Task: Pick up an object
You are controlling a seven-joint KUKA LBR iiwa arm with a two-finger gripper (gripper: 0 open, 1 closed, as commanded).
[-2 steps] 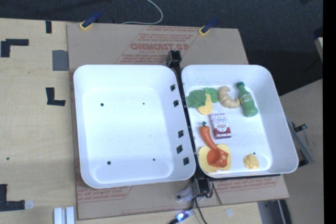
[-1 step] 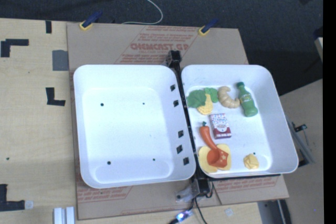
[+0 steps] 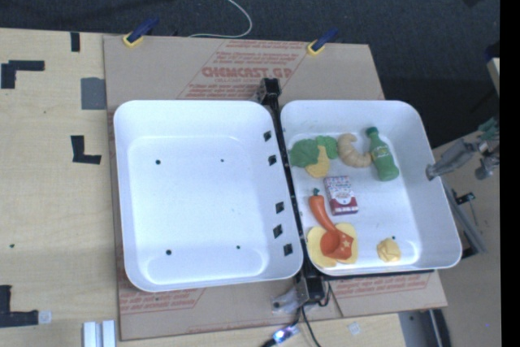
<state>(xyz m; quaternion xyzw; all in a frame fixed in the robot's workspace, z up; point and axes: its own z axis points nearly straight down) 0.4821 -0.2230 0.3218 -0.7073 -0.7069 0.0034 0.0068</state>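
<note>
the bench (image 3: 49, 175) carries a cardboard sheet (image 3: 236, 65), and on it sit 2 white bins side by side. the left bin (image 3: 195, 199) lies at 9 o'clock of the pair, the right bin (image 3: 422, 191) at 3 o'clock. every loose thing sits in the right bin: a green bottle (image 3: 382, 154) toward 1 o'clock, a green leafy toy (image 3: 311, 151) at 11 o'clock, a tan curled piece (image 3: 353, 149) between them, a small red and white box (image 3: 340, 195) near the middle, an orange carrot (image 3: 322, 210) just at its 8 o'clock, a yellow disc with a red piece on it (image 3: 333, 245) at 7 o'clock, and a small yellow lump (image 3: 389, 249) at 5 o'clock.

the task looks barely begun: nothing is lifted, and all pieces lie on the bin floor. choosing a piece, coming down and closing on it all remain.

the pincer (image 3: 479, 154) hangs at 3 o'clock, outside the right bin's rim, well apart from every piece and touching none. it holds nothing; how far it is open i cannot tell, the shape is too small and blurred.
</note>
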